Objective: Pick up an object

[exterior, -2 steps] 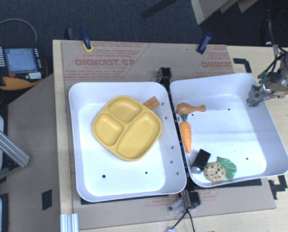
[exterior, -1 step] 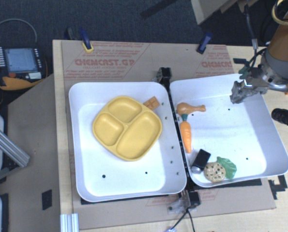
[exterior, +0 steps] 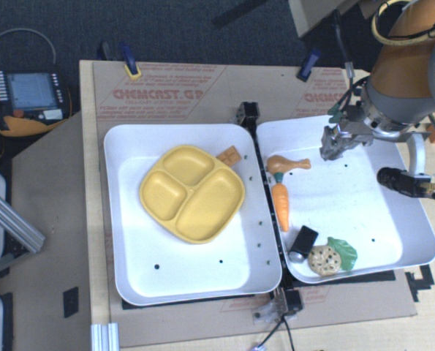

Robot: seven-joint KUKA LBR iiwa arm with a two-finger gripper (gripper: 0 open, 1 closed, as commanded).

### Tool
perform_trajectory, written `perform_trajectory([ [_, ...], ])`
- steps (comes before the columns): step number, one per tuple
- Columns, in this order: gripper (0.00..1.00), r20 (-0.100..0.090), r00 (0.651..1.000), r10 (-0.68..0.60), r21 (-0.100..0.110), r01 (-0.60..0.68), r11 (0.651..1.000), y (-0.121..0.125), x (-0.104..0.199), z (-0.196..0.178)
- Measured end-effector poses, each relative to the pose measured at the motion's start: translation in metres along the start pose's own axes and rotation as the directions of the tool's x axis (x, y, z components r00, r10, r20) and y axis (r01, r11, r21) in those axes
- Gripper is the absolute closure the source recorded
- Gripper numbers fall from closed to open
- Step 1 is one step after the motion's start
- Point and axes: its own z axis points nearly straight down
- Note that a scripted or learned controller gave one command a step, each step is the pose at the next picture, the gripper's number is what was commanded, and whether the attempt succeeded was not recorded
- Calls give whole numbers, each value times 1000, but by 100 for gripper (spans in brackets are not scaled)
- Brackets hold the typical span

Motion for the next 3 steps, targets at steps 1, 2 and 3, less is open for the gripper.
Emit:
perform_trajectory([
  [1, 100, 0, 1000, -1, 1, 1, 1000, 3, 55, 12],
  [2, 100, 0, 1000, 0, 0, 0, 1000, -6, 110, 4],
  [3, 100, 2, 1000, 1, -3, -1, 1000, -10, 156, -1],
])
